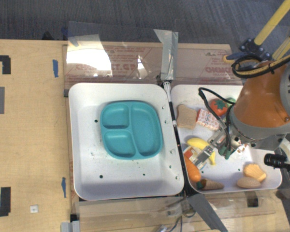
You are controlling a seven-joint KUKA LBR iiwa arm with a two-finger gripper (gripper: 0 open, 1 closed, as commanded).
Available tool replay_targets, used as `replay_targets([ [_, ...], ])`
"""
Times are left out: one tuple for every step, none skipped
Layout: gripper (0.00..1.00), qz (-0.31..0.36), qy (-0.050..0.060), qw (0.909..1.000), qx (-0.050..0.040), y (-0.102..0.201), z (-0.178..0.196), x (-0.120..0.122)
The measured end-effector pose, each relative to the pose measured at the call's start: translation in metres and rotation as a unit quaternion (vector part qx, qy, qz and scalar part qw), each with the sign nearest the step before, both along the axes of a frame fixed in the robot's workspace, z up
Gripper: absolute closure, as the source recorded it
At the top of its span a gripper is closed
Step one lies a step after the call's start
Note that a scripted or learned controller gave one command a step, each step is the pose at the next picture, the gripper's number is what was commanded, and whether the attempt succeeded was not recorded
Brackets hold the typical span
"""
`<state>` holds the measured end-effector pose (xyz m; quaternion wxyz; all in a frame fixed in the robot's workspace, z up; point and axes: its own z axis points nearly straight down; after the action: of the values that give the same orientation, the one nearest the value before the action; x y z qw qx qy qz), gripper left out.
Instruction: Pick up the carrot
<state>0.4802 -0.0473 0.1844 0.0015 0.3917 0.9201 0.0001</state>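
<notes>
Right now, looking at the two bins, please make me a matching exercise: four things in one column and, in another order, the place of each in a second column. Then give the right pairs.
Things:
1. carrot
2. teal divided plate
3. banana
4. gripper

Places:
A. in the middle of the left bin
B. by the near left corner of the right bin
C. just above the carrot's upper end
D. in the right bin, just beyond the carrot, under the arm

Pairs: 1-B, 2-A, 3-D, 4-C
</notes>
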Motion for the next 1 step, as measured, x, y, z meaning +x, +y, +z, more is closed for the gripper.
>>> replay_targets([
  [0.0, -0.206, 0.0, 0.9785, 0.0001, -0.0319, -0.0002, -0.0002],
])
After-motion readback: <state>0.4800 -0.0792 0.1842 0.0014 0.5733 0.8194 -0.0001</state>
